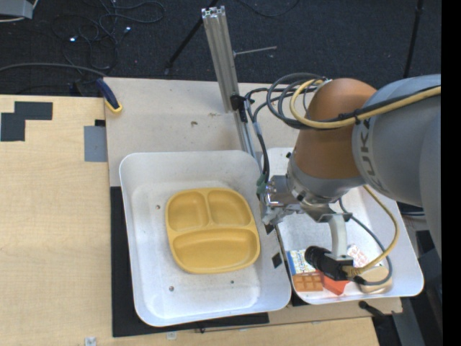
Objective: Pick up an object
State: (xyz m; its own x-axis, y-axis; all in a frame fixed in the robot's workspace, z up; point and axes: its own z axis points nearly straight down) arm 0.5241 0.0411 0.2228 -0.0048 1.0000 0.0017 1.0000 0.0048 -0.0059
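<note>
Nearest to you, at 5 o'clock of the view, the right shallow white bin (407, 283) carries a small flat packet with a blue top and an orange waffle pattern (302, 274). Just beside it, at its 3 o'clock, is an orange-red piece (336, 287) whose shape is too small to read. Both lie low on the floor of that bin.

A little farther, at 7 o'clock from the centre, the left shallow white bin (144, 193) carries a yellow plastic plate with three compartments (212, 229). It lies flat, near the middle of that bin.

The pincer (274, 217) hangs low at the seam between the two bins, at 3 o'clock of the plate and at 11 o'clock of the packet. The grey arm with the orange band (335, 135) covers it from above, so you cannot tell if the pincer is apart or together. You see nothing held in it.

Farthest, at 12 o'clock, a bare aluminium post (220, 56) stands on the pale tabletop (166, 114).

As I judge it, the task is not yet done: every thing rests in its bin and none is raised. What is left is the whole grasp: to close on one thing, most likely the plate edge or the packet, and then to lift it clear.
</note>
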